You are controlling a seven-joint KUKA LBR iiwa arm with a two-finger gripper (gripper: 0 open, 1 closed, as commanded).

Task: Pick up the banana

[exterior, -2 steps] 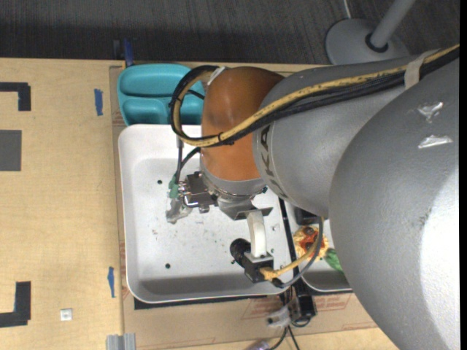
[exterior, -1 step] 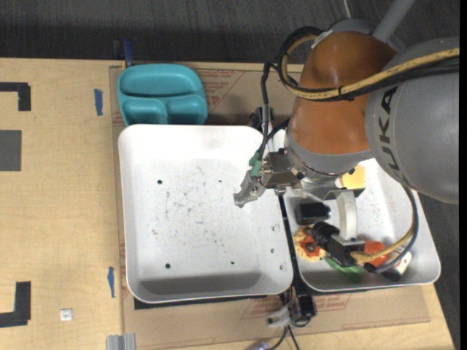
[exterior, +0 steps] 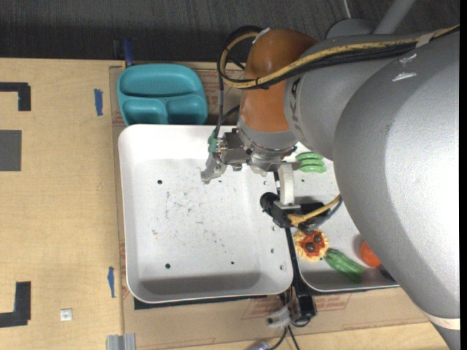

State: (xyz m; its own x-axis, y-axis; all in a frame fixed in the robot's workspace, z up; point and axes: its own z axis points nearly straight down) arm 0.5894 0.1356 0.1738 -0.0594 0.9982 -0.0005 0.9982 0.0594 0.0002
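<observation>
Counting from the lower right, one flower toy [exterior: 314, 245], one orange piece [exterior: 368, 254] and two green pieces [exterior: 343, 262] are seen in the right bin [exterior: 343, 286], where the banana is judged hidden under the arm [exterior: 394, 159]; an empty grasp is risked, as the gripper [exterior: 213, 168], its opening not tellable and nothing seen held, hangs over the left bin [exterior: 190, 232] below one teal tray [exterior: 162, 93].

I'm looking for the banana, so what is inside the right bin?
In the right bin, a green ridged item, a flower-like toy with an orange centre, a green piece and something orange show. No banana is in sight; the arm covers most of that bin.
</observation>
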